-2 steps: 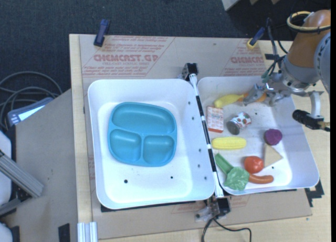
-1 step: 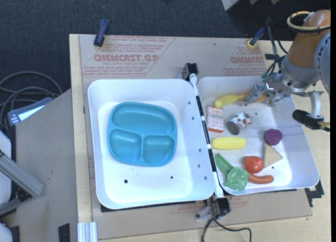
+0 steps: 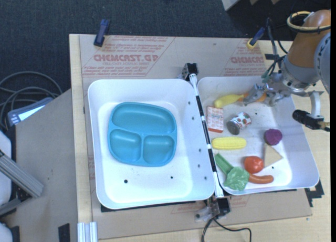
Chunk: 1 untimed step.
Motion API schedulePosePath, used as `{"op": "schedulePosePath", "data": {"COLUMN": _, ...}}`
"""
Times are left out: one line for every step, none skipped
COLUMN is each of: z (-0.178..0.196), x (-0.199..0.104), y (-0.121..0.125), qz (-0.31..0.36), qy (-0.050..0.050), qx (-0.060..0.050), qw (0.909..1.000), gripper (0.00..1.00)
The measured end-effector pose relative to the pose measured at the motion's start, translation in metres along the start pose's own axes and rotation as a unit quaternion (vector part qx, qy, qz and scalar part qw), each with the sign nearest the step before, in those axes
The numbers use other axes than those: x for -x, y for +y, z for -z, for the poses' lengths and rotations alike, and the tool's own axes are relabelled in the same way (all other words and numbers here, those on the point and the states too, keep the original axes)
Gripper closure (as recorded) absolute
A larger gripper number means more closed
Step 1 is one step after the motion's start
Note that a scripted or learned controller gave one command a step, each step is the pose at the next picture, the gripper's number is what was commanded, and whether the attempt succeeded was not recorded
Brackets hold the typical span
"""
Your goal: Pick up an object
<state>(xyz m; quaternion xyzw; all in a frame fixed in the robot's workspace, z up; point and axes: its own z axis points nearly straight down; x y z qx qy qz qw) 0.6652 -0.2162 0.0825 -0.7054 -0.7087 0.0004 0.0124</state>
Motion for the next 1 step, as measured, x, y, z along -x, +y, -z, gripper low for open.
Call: {"op": "schedulePosePath", "data": {"z": 0.0, "x": 0.0, "y": 0.0, "qz": 0.0, "qy": 0.0, "qx": 0.0, "qw": 1.0, "gripper": 0.0}}
